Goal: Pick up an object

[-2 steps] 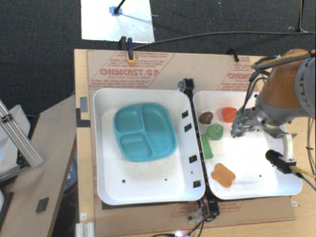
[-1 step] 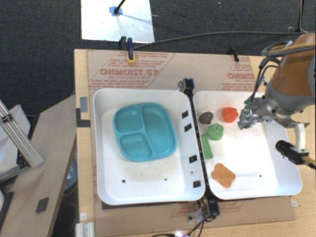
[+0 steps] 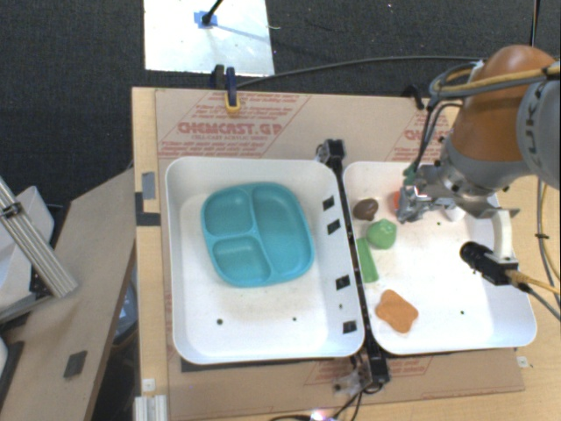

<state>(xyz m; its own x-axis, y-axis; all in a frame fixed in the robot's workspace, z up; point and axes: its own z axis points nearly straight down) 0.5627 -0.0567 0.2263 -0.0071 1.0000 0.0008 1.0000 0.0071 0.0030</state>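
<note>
The candidate objects lie in the right bin (image 3: pixel 517 323), all in its left half: a green rounded piece (image 3: pixel 381 233), a brown lump (image 3: pixel 365 209) just above and left of it, a flat green strip (image 3: pixel 366 261) along the divider (image 3: pixel 346 253), and an orange slab (image 3: pixel 396 310) nearer the front wall. A small red item (image 3: pixel 397 200) shows beside the brown lump, too small to identify. The grouping against the divider wall is probably a result of loose scattering rather than arrangement; no 2 pieces appear stacked, though the green rounded piece and the strip lie very close. The gripper (image 3: pixel 414 202) sits low over the rear of the right bin, just right of the brown lump and the red item and above-right of the green rounded piece; the orange slab lies well apart from it toward the front. Whether the claw is open or closed cannot be told, since the metal parts merge at this resolution, and nothing can be confirmed as held. The left bin (image 3: pixel 188 323) holds 1 teal divided tray (image 3: pixel 259 233) with 3 compartments, lying flat and well apart from the arm. The nearest targets are judged to be the brown lump and the red item.
</note>
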